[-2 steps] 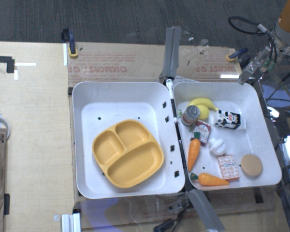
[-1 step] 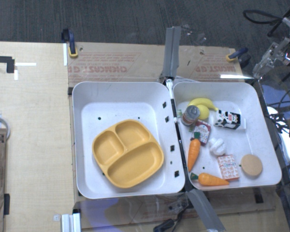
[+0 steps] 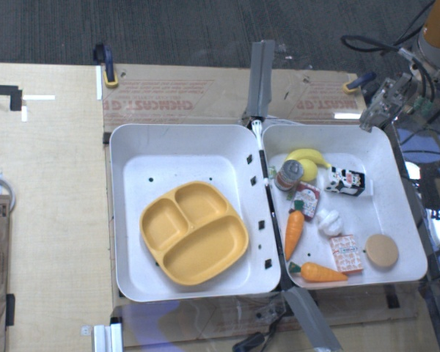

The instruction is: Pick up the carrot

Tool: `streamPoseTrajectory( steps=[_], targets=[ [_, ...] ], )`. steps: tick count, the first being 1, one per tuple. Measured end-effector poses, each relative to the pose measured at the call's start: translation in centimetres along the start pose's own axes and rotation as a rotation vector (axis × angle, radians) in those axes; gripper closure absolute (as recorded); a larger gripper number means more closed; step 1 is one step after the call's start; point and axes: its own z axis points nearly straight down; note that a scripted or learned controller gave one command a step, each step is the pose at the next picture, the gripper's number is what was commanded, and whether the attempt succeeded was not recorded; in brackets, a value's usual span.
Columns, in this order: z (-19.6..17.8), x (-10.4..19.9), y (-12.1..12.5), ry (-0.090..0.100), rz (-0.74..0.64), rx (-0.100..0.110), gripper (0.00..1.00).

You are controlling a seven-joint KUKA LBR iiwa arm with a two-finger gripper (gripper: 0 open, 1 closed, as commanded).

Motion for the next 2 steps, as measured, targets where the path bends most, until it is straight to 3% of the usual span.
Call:
streamPoseTrajectory(
  steps=[1, 2],
  targets=[
    [2.2, -1.4, -4.1, 0.000, -0.001, 0.001, 1.00],
    [3.7, -2.2, -4.6, -0.001, -0.148, 0.000, 1.00]
  ],
)
